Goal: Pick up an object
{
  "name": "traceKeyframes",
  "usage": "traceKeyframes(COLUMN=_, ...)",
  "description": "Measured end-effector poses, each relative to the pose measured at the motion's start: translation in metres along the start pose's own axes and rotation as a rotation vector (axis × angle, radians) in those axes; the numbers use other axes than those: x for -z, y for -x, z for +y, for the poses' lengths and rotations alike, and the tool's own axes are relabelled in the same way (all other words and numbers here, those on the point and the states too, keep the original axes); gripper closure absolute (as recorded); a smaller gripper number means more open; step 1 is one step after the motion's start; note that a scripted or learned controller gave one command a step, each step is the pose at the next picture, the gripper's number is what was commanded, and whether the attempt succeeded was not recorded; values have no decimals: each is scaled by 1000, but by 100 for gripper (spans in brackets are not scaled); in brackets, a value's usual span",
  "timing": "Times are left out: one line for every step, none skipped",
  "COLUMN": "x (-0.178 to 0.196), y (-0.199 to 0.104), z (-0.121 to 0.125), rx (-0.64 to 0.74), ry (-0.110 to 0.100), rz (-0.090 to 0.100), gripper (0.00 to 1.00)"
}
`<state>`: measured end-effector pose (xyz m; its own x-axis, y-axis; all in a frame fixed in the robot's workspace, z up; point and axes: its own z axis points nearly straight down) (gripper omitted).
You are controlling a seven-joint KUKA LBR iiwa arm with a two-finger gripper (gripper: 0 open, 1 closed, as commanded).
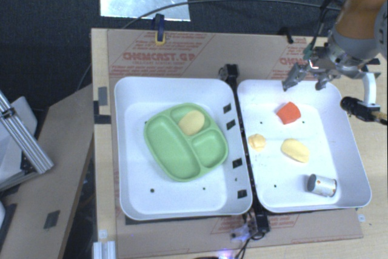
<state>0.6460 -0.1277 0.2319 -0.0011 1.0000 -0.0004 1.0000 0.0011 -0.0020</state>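
In the right bin [345,130] lie an orange-red block [289,112], a small yellow piece [257,142], a larger yellow oval object [295,150] and a grey metal cylinder [321,185]. My gripper [305,80] hangs over the bin's far edge, up and slightly right of the orange-red block. It is open, its two dark fingers spread with nothing between them. The left bin [130,130] holds a green divided plate [170,151] with a yellow object [192,122] in its far compartment.
Black clips [230,73] join the bins along the middle seam. A blue and yellow clamp [159,28] sits at the bench's far edge, and a black cable [242,0] runs across the dark floor behind. A metal rail [24,136] stands at the left.
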Motion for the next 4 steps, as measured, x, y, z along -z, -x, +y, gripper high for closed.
traceKeyframes(x=-57, y=8, z=4, rx=0, ry=1, rz=0, gripper=0)
traceKeyframes(x=-119, y=10, z=0, rx=0, ry=0, rz=0, gripper=0)
traceKeyframes(x=-104, y=10, z=2, rx=0, ry=8, rz=-1, gripper=100)
traceKeyframes(x=-41, y=16, z=-1, rx=-2, ry=10, rz=-1, gripper=100)
